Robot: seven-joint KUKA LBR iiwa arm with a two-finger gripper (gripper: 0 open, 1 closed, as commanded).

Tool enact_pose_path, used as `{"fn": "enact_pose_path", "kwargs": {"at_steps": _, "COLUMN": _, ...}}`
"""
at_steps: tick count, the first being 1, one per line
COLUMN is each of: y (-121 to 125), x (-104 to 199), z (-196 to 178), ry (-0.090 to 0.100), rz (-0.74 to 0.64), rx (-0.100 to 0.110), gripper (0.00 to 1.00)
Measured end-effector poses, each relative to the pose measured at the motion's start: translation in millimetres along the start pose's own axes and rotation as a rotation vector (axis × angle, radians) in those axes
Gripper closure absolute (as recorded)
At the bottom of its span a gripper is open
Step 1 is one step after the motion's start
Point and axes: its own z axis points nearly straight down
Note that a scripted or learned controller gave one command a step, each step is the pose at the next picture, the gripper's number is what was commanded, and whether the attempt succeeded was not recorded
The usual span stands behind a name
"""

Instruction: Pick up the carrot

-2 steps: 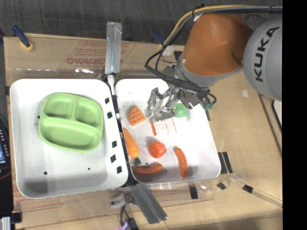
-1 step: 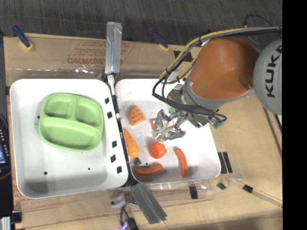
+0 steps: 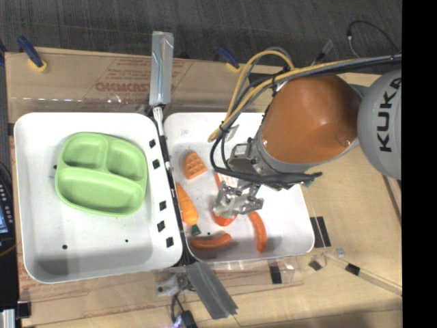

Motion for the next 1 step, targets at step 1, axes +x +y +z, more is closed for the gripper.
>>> {"fn": "enact_pose_path", "kwargs": {"at_steps": 1, "y": -47.9, "x": 21.9, "z": -68.3, "ry": -0.001, "rz": -0.377, "rx": 0.003, "gripper": 1.0}}
